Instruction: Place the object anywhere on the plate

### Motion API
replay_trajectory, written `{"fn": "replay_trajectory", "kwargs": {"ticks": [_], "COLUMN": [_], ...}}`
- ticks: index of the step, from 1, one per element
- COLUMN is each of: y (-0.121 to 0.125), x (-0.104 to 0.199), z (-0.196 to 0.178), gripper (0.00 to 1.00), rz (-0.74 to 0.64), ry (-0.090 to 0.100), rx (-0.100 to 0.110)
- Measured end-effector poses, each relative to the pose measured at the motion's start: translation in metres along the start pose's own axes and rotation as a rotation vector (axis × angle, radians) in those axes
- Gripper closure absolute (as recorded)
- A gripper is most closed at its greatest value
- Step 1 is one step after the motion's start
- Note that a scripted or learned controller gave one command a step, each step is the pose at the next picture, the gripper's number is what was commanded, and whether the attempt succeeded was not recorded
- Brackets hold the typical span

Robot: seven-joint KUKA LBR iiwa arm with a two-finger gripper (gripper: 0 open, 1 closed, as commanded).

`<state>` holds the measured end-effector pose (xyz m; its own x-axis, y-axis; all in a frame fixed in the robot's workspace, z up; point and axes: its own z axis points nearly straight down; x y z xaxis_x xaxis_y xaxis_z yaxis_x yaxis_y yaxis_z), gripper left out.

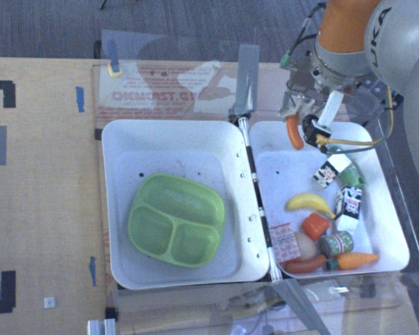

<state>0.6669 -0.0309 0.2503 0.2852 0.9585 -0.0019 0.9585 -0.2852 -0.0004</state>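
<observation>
The camera view shows an orange carrot-like piece held upright between the fingers of the gripper, above the far left corner of the right bin. The fingers are clamped on its sides, and the piece hangs clear of the bin floor, just beside the divider between the two bins. The grey arm with its orange band reaches in over the far right corner of the desk, with cables looping around the wrist.

The green plate, a tray with three compartments, lies flat in the left bin, nearer that bin's front edge and well apart from the held piece. Nothing rests on it.

The remaining things lie in the right bin, toward its right and front edges. A yellow banana lies near the middle. Just behind it, toward the far right, sit a small black-and-white carton and a green piece; another black-and-white carton stands beside the banana's right end. In front of the banana is an orange-red block, touching a pale round item and near a green can. A red-printed packet lies against the divider. Along the front edge lie a red sausage-shaped piece and an orange carrot, end to end with a dark item between them.

A sheet of clear plastic over a printed label lies on the desk behind the left bin.
</observation>
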Motion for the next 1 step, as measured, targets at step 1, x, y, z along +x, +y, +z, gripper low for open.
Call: {"fn": "replay_trajectory", "kwargs": {"ticks": [1], "y": [-0.008], "x": [-0.0002], "z": [0.0662], "gripper": [1.0], "rz": [0.098], "ry": [0.001], "rx": [0.003]}}
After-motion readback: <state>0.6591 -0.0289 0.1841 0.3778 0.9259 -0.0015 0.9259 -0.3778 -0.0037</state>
